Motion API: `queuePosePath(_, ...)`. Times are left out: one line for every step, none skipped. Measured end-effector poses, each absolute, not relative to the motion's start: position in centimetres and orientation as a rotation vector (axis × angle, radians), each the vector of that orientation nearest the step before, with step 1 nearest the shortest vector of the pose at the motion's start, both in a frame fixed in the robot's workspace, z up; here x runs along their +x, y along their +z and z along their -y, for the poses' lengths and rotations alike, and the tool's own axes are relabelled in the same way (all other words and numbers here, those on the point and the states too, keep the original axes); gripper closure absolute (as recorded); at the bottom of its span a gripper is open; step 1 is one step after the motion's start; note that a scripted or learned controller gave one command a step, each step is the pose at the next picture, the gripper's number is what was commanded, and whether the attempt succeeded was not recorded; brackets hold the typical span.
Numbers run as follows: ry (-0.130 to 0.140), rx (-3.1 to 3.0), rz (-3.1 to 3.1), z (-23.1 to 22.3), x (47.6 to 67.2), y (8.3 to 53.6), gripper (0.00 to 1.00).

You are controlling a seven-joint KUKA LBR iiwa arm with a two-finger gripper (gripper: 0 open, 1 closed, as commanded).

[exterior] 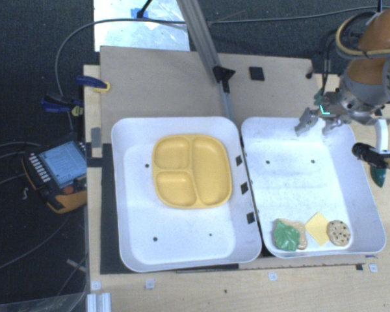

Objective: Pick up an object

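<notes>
Lying near the bin's front, cookie [338,233] sits well apart from jaws.

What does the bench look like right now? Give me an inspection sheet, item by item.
Surface: two white bins side by side, left bin and right bin, on a brown board.
Job's things: green piece, yellow square and round cookie lie along the right bin's near edge; yellow divided plate sits in the left bin.
Clutter: nothing seen inside the bins beyond these.
Grippers: gripper hangs over the right bin's far edge, fingers apart, nothing between them.
Cables: black cable loops at the left.
Surroundings: handheld pendant left of the board.
</notes>
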State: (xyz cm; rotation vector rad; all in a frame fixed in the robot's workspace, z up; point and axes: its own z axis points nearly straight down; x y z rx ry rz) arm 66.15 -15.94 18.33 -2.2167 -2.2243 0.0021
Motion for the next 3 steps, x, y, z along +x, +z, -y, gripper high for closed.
queuePosePath(-0.002,-2.218,2.227,15.9,66.3,18.5,0.00)
queuePosePath(0.000,-2.218,2.226,15.6,65.8,14.3,0.00)
queuePosePath(0.001,-2.216,2.228,15.6,65.8,9.2,0.00)
